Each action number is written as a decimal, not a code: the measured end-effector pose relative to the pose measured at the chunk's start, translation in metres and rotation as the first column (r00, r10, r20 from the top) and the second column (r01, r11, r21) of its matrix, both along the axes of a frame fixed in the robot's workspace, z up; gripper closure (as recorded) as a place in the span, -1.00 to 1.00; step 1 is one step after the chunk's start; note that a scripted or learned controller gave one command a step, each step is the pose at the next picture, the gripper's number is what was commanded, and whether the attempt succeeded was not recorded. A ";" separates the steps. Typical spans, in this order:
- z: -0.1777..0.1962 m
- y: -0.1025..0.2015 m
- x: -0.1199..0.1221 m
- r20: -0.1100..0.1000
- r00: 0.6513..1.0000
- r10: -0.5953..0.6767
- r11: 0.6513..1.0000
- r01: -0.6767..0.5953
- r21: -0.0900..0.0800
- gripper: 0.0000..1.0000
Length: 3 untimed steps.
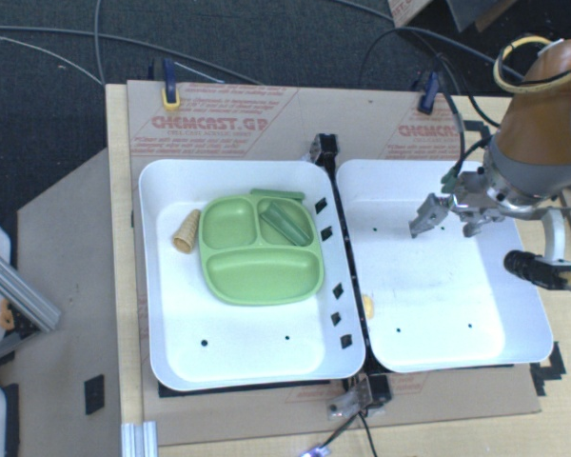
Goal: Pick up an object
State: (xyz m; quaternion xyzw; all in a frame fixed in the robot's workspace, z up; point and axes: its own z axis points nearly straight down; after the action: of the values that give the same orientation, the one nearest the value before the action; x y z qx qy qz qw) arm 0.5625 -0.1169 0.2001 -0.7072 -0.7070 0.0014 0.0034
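The plate (260,263) is light green, and a darker green piece (287,223) lies in its 1 o'clock part. The cone (186,231) at its 9 o'clock is tan. Both bins (238,355) are white. The board (219,122) is brown with red letters.

Bright, even overhead light on my bench

My two white bins (266,369) glare nearly washed out, shadows under my arm (538,112) stay faint, the dark floor (48,112) reads dim, and fine detail looks soft and grainy throughout.
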 end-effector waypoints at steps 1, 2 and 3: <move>-0.043 0.002 -0.004 0.000 1.000 0.000 1.000 0.000 0.000 -1.00; -0.089 0.002 -0.012 -0.001 1.000 -0.001 1.000 0.001 0.000 -1.00; -0.075 0.002 -0.010 0.007 1.000 0.000 1.000 0.000 -0.001 1.00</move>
State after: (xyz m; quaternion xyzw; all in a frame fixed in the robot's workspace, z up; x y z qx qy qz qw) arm 0.5525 -0.1150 0.1254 -0.7073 -0.7069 -0.0005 0.0007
